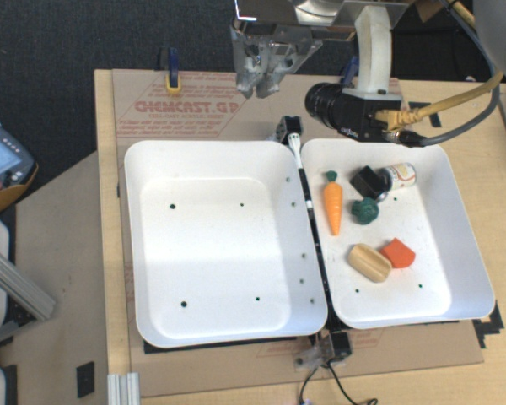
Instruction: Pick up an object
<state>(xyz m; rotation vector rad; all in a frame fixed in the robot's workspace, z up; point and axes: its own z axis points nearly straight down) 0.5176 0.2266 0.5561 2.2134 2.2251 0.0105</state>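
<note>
The left bin (211, 243) takes up most of the bench, and the right bin (455, 251) beside it carries every candidate for the pick, so any descent over the left one would close on nothing. The gripper (260, 76) hangs high above the back edge of the bench, past the far rim of the left bin and well apart from all the objects; whether it is open or closed cannot be told from this slant, and nothing is visible in its grasp. The main risk I judge is the long travel it needs toward the right bin: a small aiming error would land it on the rim between the bins. Among the objects, the tan bread roll (369, 262) lies touching the orange block (398, 253), so a grasp on either could catch or shove the other. The carrot (333, 206) lies alone near the dividing rim, tapered and smooth, and could squirt out of a pinch or be too close to the wall for clearance. The black object (369, 180), the small white-and-tan piece (400, 175) and the dark green ball (364, 212) crowd together near the back, where a clean closure looks least likely.
</note>
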